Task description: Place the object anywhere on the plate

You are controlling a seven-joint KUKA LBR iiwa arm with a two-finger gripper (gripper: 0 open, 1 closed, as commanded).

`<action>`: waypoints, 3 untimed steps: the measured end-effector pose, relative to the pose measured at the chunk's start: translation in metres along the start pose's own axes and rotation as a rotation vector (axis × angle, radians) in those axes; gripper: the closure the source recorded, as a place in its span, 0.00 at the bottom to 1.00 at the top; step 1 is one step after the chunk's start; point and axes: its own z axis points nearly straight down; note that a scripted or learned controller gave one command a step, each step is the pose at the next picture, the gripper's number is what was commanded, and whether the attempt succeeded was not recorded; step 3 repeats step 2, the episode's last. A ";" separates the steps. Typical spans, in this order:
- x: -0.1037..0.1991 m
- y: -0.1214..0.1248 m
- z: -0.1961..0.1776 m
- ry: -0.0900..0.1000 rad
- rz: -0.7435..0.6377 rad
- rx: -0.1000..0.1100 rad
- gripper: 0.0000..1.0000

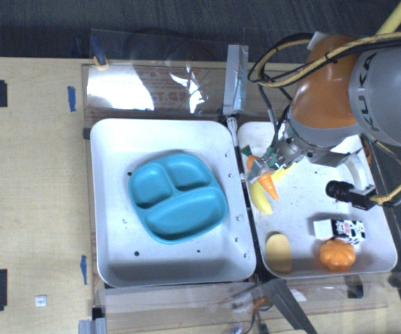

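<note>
The plate (178, 199) looks smooth, glossy plastic, its white bin (117, 152) matt plastic, the bench (33, 186) pale wood.

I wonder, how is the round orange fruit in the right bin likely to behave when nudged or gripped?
The orange fruit looks round, so a nudge would probably roll it, perhaps against the white block beside it. Its curved, smooth-looking sides may slip from a shallow pinch.

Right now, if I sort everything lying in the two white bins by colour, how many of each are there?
Blue: 1, the plate
Orange: 2, the carrot and the round fruit
Yellow: 2, the long piece and the pale oval
White and black: 1, the small box
Total: 6
</note>
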 end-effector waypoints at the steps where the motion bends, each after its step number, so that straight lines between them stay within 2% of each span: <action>1: -0.001 -0.001 0.000 -0.001 0.002 0.000 0.00; 2: 0.042 0.075 -0.006 -0.005 -0.281 -0.006 0.00; 3: 0.042 0.075 -0.006 -0.005 -0.281 -0.006 0.00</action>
